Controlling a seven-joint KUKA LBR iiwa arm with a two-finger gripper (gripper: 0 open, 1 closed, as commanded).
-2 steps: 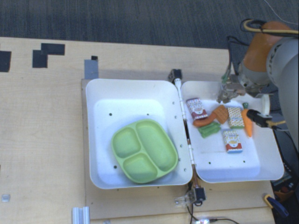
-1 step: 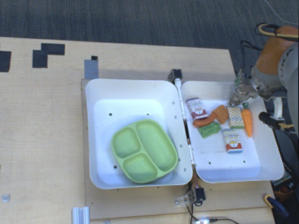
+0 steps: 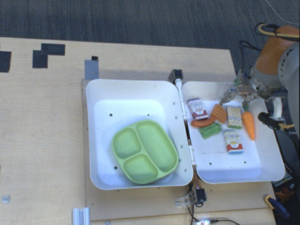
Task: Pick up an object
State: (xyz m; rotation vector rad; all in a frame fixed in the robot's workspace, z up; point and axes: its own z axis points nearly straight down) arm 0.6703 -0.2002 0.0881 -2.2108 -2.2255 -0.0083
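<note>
The right bin [image 3: 267, 170] holds several toy foods: a red-and-white carton [image 3: 195, 108], an orange piece [image 3: 218, 112], a red sausage [image 3: 202, 123], a green piece [image 3: 210, 130], a yellow-green packet [image 3: 234, 117], a carrot [image 3: 249, 125] and a second small carton [image 3: 233, 142]. My gripper [image 3: 236, 97] hangs over the far right part of this bin, just above the packet and the carrot. It looks open, with nothing between its fingers.
A green divided plate [image 3: 145, 151] lies in the left bin [image 3: 101, 125]. The arm's grey body and orange band [image 3: 274, 53] stand over the right bin's far right corner. Black clamps sit on the divider between the bins, at the far [image 3: 176, 74] and near [image 3: 199, 195] ends.
</note>
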